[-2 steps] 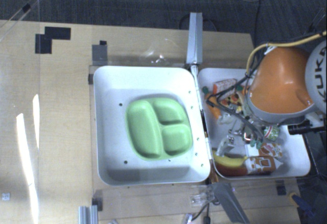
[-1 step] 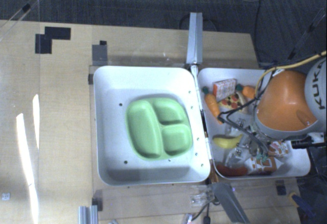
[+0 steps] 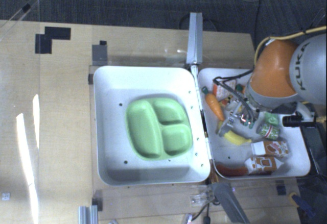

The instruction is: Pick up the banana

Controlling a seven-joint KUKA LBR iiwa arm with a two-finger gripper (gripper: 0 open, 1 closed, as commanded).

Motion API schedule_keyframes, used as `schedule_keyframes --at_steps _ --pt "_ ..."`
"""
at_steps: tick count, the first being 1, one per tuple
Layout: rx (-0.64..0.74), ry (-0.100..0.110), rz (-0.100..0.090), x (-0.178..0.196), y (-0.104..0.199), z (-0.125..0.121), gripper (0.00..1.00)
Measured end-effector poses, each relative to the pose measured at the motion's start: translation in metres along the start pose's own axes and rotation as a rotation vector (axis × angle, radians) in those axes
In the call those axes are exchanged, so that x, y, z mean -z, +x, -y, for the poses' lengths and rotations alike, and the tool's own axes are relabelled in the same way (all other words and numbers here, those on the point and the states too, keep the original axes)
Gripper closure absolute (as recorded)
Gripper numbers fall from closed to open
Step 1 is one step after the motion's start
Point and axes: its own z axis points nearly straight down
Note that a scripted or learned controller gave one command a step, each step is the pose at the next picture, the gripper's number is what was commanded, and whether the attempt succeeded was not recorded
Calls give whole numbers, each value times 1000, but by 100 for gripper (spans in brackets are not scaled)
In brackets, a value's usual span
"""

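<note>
The gripper (image 3: 232, 125) hung just above the banana (image 3: 237, 138) in the right bin (image 3: 306, 164). Whether it stood wide or narrow, I could not tell.

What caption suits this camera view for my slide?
Gripper hovers above the banana in the cluttered right bin; green tray in the left bin.

Right bin (image 3: 304, 167) — crowded: carrot (image 3: 215, 107), banana (image 3: 236, 138), can (image 3: 269, 130) and cartons (image 3: 266, 157) packed close, narrow gaps between. Left bin (image 3: 110, 131) — green divided tray (image 3: 159, 127) at centre, open floor all around it. Counter (image 3: 56, 131) at left — open.
</note>
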Motion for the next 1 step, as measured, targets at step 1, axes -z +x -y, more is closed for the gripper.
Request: schedule_keyframes --at_steps 1 --pt "-2 3 3 2 52 72 0"
